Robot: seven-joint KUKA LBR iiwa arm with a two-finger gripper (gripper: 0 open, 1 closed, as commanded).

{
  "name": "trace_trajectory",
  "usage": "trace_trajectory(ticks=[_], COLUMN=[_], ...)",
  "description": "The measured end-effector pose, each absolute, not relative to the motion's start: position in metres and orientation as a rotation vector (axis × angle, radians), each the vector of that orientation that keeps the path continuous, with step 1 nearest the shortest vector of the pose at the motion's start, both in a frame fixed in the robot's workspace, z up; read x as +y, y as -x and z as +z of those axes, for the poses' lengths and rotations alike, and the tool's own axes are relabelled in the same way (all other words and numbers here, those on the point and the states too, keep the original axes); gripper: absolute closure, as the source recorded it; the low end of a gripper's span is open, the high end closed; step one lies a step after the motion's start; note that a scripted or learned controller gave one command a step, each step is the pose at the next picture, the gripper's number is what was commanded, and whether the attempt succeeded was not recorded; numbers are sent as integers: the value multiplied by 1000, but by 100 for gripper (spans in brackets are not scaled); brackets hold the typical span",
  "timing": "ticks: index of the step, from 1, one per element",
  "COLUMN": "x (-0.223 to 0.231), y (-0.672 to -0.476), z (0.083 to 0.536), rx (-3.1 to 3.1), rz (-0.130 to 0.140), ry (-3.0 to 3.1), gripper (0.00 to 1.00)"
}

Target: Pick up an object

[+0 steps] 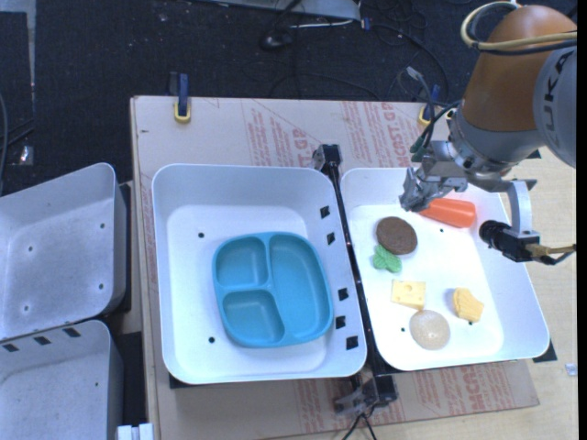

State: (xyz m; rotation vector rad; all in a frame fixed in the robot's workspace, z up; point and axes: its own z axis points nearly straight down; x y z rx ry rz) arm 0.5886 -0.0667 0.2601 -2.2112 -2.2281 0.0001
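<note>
Orange carrot lies just beside the end effector; its grip state seemingly unclear.

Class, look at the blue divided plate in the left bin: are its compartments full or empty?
Empty. The blue divided plate shows bare blue in all three compartments; the food pieces lie in the right bin.

Blue tray, orange carrot, brown patty, white bins.

A divided tray lies in the left bin; six food pieces lie in the right bin.
</note>
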Motion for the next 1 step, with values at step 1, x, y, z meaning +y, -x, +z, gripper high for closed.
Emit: trace_trajectory(ticks=[1], x=[-11], y=[-581], z=[256], rx=[-2228], rz=[1], ry=[2211], gripper=[100])
